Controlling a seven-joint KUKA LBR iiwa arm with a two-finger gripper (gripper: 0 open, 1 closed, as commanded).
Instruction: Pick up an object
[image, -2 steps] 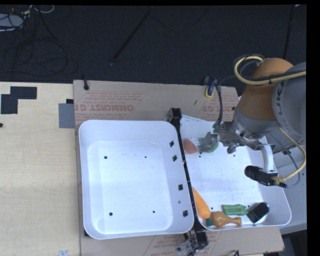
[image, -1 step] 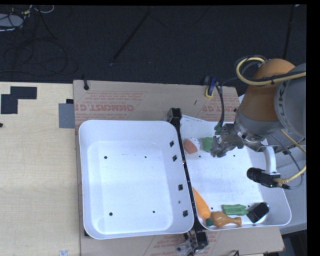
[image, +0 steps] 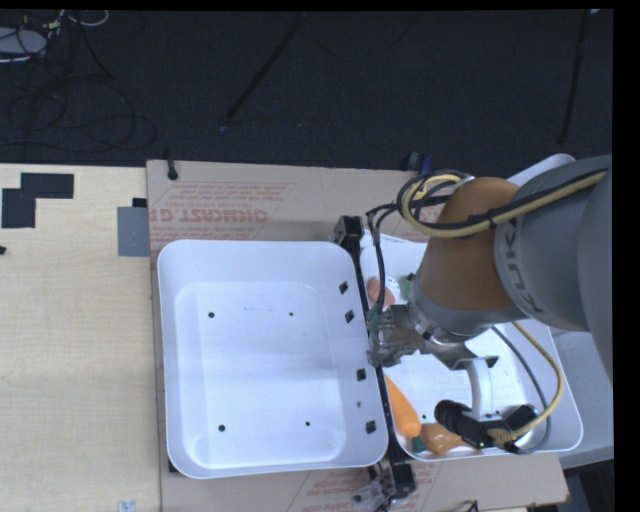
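My gripper is low in the right bin, close against its left wall, with the arm's orange band and grey body covering most of that bin. An orange carrot-shaped object lies just below the gripper, apart from it. A second orange-brown object rests at the bin's front edge. A pink object and a small green piece peek out above the gripper near the wall. Nothing can be seen held.
The left bin sits beside the right one, sharing a black-clipped divider. Both bins rest on a cardboard sheet on the wooden bench. Whatever else lies in the right bin is hidden by the arm.
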